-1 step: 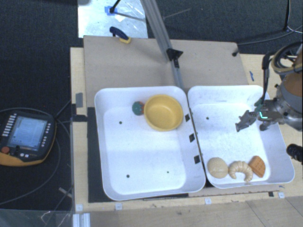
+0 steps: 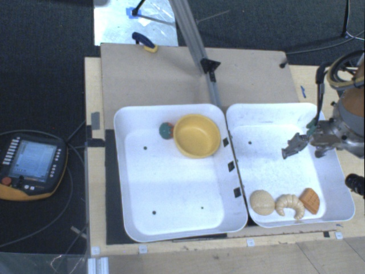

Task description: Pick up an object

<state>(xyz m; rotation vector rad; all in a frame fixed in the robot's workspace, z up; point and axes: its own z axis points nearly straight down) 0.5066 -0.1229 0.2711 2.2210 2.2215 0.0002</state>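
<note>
My gripper (image 2: 293,146) hangs over the middle of the right bin (image 2: 268,121), reaching in from the right, with nothing seen between its fingers. Along that bin's front edge lie a round beige bun (image 2: 262,202), a pale croissant (image 2: 290,205) and an orange waffle piece (image 2: 310,200), well below the gripper. In the left bin (image 2: 171,210) a yellow bowl (image 2: 197,136) sits at the back right, with a small dark green ball (image 2: 166,131) touching its left side.
A teach pendant (image 2: 29,164) lies on the dark floor at the left. A slanted metal pole (image 2: 194,36) runs down to the bins' back edge. Brown board (image 2: 239,76) lies behind the bins.
</note>
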